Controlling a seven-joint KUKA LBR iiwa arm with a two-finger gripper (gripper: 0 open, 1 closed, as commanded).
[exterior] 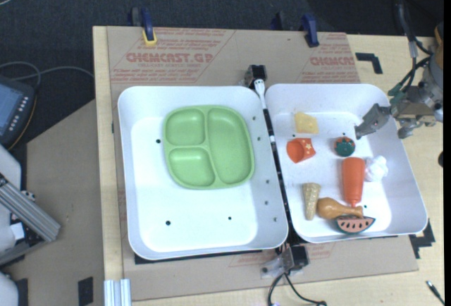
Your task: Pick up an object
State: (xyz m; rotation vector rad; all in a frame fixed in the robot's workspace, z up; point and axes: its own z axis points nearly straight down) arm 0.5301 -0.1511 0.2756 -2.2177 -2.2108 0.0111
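Note:
The right bin [409, 192] holds several toy foods: a yellow cheese wedge [305, 123], a red cup-like piece [301, 150], a small green and red ball [344, 147], an orange-red carrot [353, 180], a white crumpled piece [378, 168], a cone [311, 200], a drumstick [335, 208] and a watermelon slice [354, 223]. My gripper [387, 127] hangs over the bin's upper right part, above and to the right of the green ball. It is open, with nothing between its fingers.
The left bin [141, 192] carries a green divided plate [208, 147]. A black bracket [256, 76] sits at the top of the seam between the bins. Blue clamps [147, 21] hold the board's far edge.

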